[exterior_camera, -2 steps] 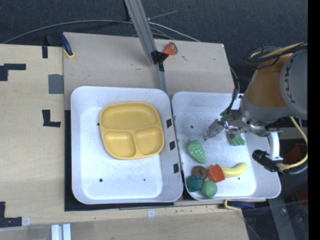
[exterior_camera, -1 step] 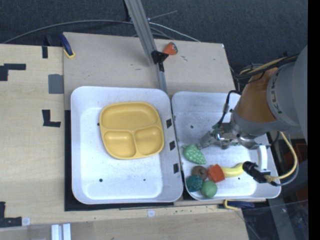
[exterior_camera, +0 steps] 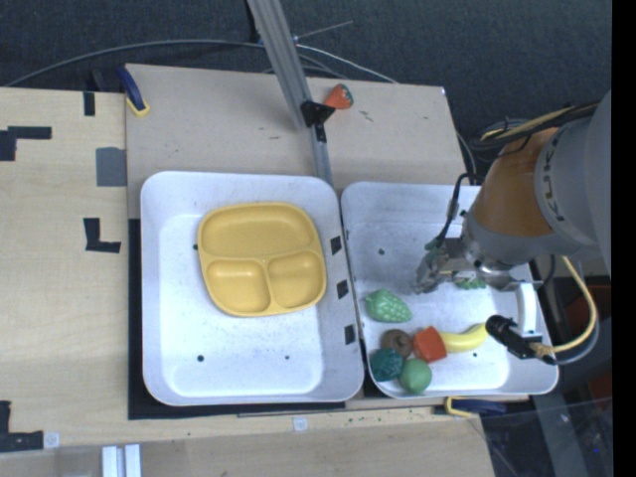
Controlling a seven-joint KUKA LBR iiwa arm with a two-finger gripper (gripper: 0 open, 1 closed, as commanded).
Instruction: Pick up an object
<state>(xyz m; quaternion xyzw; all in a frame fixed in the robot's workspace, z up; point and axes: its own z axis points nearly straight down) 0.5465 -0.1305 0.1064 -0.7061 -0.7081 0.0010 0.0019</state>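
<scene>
Nearest the camera, along the bottom rim of the right bin (exterior_camera: 437, 199), sits a huddle of small toys: a dark teal piece (exterior_camera: 387, 366) and a round green ball (exterior_camera: 415, 375) touching each other, with a brown ring-shaped piece (exterior_camera: 398, 342) and an orange block (exterior_camera: 430, 345) just behind them. A yellow banana (exterior_camera: 465, 339) runs from the orange block toward three o'clock, its long axis nearly level across the view. A little farther up lies a light green bumpy toy (exterior_camera: 388, 307), apart from the huddle and close to the bin's left wall.

Above these hangs the gripper (exterior_camera: 433, 274), low over the bin floor at the end of the grey arm (exterior_camera: 556, 202) with its orange band. Whether its fingers stand wide or narrow I cannot tell; the metal parts blur together at the tip, and nothing is seen held there.

The relation that matters: the bumpy green toy lies at about seven to eight o'clock from the gripper, near it but not under it, while the banana and orange block lie at about five o'clock, slightly farther. My guess is that the bumpy toy is the handiest target, needing a short shift down and to the left before any closing.

Farther off, in the left bin (exterior_camera: 164, 266), rests a yellow divided plate (exterior_camera: 263, 257). Beyond both bins the surface (exterior_camera: 219, 117) carries a grey pole (exterior_camera: 283, 53) with a small orange-red object (exterior_camera: 340, 95) beside its base.
</scene>
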